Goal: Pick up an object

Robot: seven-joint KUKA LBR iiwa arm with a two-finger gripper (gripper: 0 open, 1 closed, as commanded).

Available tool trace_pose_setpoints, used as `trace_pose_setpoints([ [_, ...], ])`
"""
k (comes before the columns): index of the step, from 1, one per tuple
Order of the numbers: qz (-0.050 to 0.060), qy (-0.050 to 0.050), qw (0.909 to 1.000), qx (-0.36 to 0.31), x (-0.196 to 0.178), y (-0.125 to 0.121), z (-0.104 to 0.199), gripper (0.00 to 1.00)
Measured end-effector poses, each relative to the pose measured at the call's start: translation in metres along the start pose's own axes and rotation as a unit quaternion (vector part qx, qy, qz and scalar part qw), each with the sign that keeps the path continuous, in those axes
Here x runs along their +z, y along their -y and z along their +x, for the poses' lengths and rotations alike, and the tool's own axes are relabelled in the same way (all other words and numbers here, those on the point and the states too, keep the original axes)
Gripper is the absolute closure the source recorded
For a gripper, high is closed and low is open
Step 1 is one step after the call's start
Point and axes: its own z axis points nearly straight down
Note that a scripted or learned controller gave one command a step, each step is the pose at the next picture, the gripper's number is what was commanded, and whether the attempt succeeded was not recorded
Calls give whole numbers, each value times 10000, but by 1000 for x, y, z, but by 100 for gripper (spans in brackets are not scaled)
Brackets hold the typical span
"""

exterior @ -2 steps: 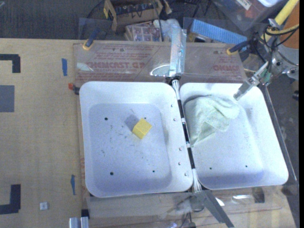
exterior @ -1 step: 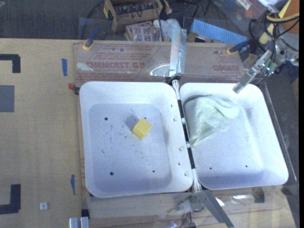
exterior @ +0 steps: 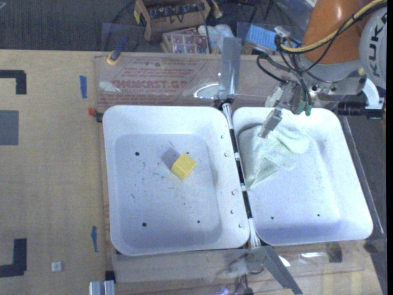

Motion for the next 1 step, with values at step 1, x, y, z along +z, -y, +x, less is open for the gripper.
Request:
trace_pose_setpoints([
  [1,-9,-1,9312,-3644,-4,-50,48,0],
])
